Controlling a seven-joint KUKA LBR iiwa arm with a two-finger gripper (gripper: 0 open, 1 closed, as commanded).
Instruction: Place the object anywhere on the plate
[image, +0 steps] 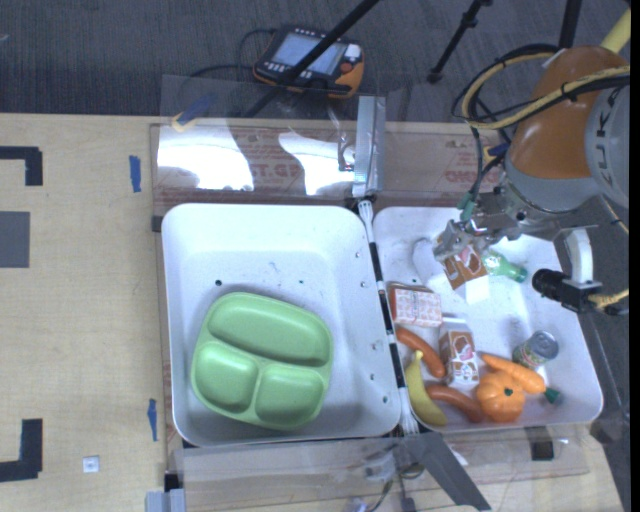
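Observation:
A green plate with three compartments lies in the left white bin, toward its front. Over the back of the right bin, my gripper hangs from the grey arm with its orange band. A small brown and red packet hangs tilted from the fingertips, gripped at its top edge and raised above the bin floor. The plate is far to the left of the gripper, across the divider between the bins.
The right bin holds a pink-and-white carton, a small juice box, a banana, an orange pumpkin, a carrot, a can and a green bottle. A metal post stands behind the bins.

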